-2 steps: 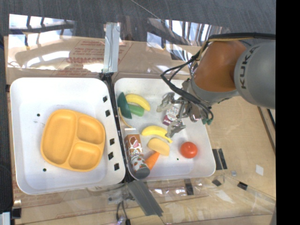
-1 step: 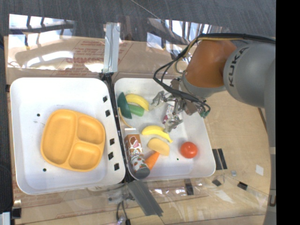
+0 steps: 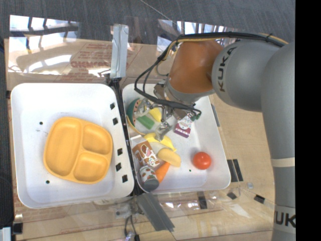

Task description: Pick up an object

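My gripper [image 3: 164, 123] hangs low over the left-middle of the right bin [image 3: 216, 149], below the orange wrist band. It sits among a pile of toy food: a green block [image 3: 145, 120] and a yellow piece [image 3: 155, 115] inside a teal-rimmed bowl [image 3: 131, 112] to its left. A purple and white packet [image 3: 183, 128] lies just to its right. Below it lie yellow banana-like pieces [image 3: 168, 153]. A red tomato [image 3: 202, 160] rests apart at the bin's lower right.
A brown printed carton [image 3: 145, 154], a dark can [image 3: 149, 179] and an orange carrot [image 3: 162, 170] crowd the right bin's lower left corner. The left bin [image 3: 30, 102] holds a yellow divided plate [image 3: 77, 149]. Black cables loop above the wrist.
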`<state>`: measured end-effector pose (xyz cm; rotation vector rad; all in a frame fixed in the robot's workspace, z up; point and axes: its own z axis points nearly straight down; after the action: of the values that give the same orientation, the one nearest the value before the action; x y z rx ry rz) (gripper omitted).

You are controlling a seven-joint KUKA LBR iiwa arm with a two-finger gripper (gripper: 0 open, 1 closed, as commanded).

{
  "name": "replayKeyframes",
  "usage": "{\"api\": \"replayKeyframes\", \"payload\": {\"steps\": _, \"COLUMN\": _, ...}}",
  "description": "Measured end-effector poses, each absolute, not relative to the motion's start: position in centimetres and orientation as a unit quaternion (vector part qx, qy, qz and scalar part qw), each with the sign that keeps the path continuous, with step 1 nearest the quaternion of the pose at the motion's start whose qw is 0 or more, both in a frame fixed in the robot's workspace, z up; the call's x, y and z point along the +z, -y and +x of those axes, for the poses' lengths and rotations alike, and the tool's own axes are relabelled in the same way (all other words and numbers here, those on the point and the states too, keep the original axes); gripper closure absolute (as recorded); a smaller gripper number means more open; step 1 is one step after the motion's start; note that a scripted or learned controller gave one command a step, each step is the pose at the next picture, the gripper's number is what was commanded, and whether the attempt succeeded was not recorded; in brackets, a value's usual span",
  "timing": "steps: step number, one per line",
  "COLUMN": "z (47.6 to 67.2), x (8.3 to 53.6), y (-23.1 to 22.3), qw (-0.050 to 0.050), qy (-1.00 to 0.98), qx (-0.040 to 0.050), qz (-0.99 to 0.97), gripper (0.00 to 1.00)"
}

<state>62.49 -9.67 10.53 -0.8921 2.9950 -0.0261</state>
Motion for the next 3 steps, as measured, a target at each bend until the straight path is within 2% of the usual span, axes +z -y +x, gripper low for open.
{"api": "replayKeyframes", "payload": {"steps": 1, "z": 60.3, "x": 11.8, "y": 15.9, "qw": 0.001, "qy": -0.984, "qx": -0.0007, "qz": -0.177, "gripper": 0.00}}
{"api": "replayKeyframes", "payload": {"steps": 2, "z": 62.2, "x": 10.4, "y": 10.8, "qw": 0.002, "qy": -0.969, "qx": 0.0000, "qz": -0.247, "gripper": 0.00}}
{"api": "replayKeyframes", "payload": {"steps": 3, "z": 59.1, "x": 11.8, "y": 12.9, "qw": 0.000, "qy": -0.983, "qx": 0.0001, "qz": -0.186, "gripper": 0.00}}
